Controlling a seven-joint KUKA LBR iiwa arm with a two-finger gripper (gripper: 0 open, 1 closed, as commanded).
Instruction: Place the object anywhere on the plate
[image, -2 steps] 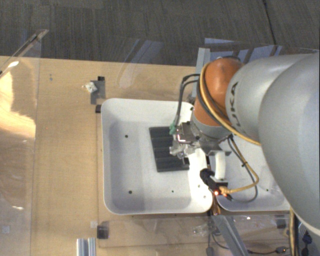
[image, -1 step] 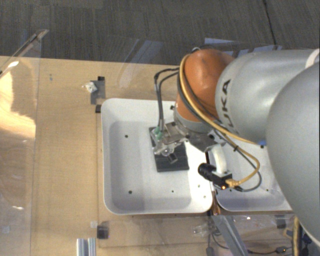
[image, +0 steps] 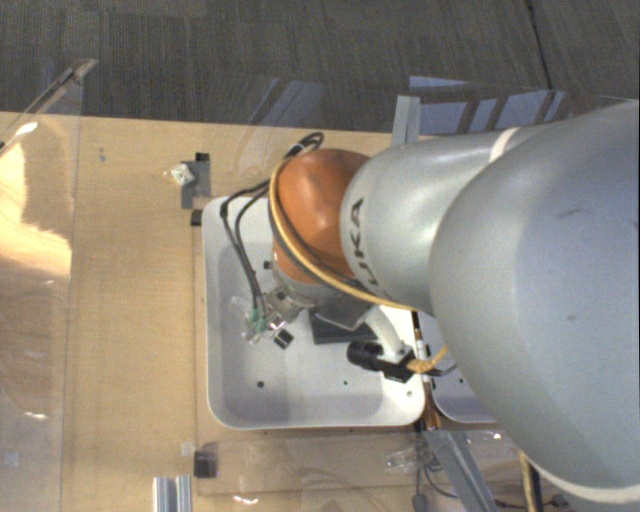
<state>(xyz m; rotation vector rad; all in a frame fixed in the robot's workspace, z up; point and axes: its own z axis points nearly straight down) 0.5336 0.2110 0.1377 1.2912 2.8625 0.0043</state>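
One grey arm (image: 480, 290) hangs low over the white bin (image: 225, 390). Its claw (image: 268, 328) hovers above the bin floor. Open or closed, I cannot tell.

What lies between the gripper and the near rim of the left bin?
In the camera view, bare white bin floor runs from the gripper to the bin's near rim.

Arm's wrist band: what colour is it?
Orange band, seen in the camera view above the white bin.
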